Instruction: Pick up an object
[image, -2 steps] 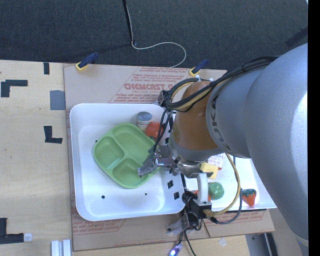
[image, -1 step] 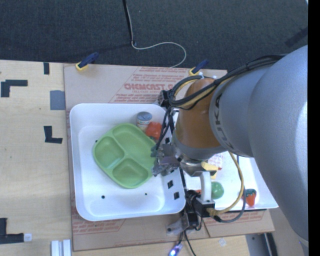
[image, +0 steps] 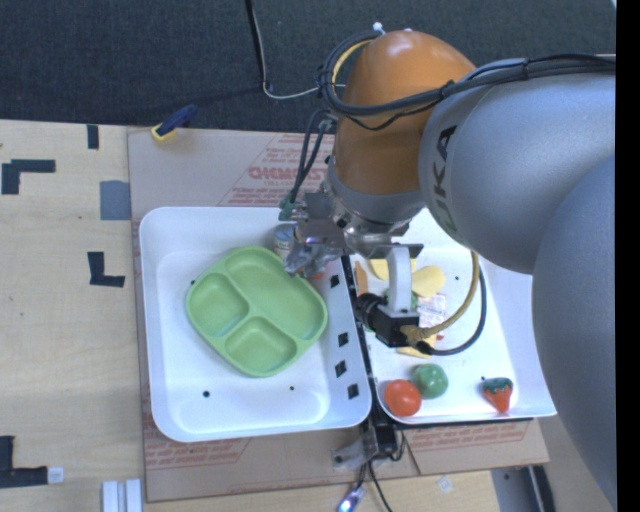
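Down at the near edge of the right white bin (image: 520, 395), three small things sit in a row: a red round tomato-like toy (image: 402, 398), a green round toy (image: 431, 380) touching it just behind, and a red strawberry-shaped toy with a green top (image: 498, 393) toward the near right corner. Across the divider, the left white bin (image: 165, 300) carries a light green plastic tray with three compartments (image: 256, 310), lying flat in the middle. Farther back in the right bin, yellow pieces (image: 428, 280) lie near the divider, partly hidden. Over the far end of the divider hangs the tool (image: 305, 250), under the arm's orange band (image: 395, 100); whether it is wide or narrow, I cannot tell.
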